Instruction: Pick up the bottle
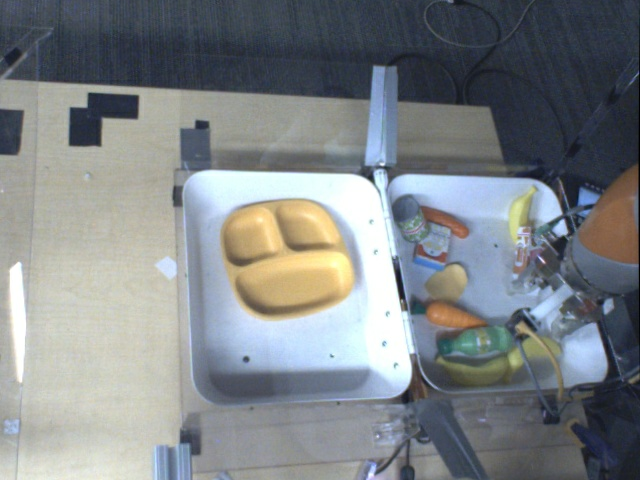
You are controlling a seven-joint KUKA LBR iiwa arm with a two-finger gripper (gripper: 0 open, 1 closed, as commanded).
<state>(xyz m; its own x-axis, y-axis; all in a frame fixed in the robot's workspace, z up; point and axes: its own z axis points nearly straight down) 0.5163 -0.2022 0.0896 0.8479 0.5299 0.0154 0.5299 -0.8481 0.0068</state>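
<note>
A green bottle (pixel 478 343) lies on its side near the front edge of the right bin (pixel 480 193), resting partly on a yellow banana-shaped toy (pixel 478 370). A small grey-capped container (pixel 410 218) lies at the bin's back left corner. My gripper (pixel 535 265) is low over the right side of this bin, to the right of and behind the green bottle and apart from it. The grey arm with its orange band (pixel 612 226) comes in from the right edge. I see nothing held.
The right bin also holds an orange carrot (pixel 455 315), a red sausage (pixel 446 222), a small blue and red box (pixel 432 256), a pale potato-like piece (pixel 448 282) and a yellow banana (pixel 520 213). A yellow divided tray (pixel 288 258) lies in the left bin (pixel 300 368).
</note>
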